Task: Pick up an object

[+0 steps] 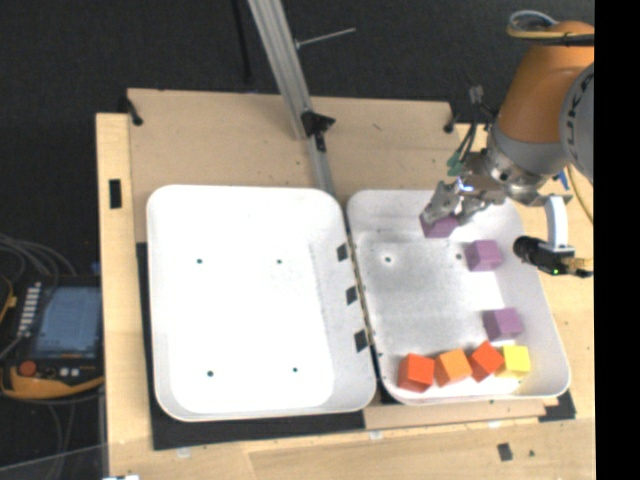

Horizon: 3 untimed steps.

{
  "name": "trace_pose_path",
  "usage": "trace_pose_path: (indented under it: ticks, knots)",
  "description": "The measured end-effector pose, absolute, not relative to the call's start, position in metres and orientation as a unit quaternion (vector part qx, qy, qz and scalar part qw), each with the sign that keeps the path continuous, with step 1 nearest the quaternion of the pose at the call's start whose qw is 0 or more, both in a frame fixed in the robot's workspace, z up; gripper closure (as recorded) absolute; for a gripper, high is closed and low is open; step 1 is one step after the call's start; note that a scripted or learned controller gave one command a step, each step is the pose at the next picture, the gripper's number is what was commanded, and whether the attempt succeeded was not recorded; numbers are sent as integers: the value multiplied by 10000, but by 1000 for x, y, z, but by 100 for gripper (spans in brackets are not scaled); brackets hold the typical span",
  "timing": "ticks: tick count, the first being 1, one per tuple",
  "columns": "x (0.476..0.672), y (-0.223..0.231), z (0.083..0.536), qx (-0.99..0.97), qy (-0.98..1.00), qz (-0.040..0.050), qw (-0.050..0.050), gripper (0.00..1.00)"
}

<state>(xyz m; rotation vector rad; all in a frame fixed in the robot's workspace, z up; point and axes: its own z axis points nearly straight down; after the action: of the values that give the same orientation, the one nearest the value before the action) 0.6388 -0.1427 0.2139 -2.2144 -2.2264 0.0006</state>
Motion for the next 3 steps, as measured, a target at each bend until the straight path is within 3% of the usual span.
trace_pose_path:
  ticks: [2,3]
  knots:
    - [615,-39,239,-7049,-7093,-6,12,100]
    - [598,16,230,-7047,-7095,6,15,100]
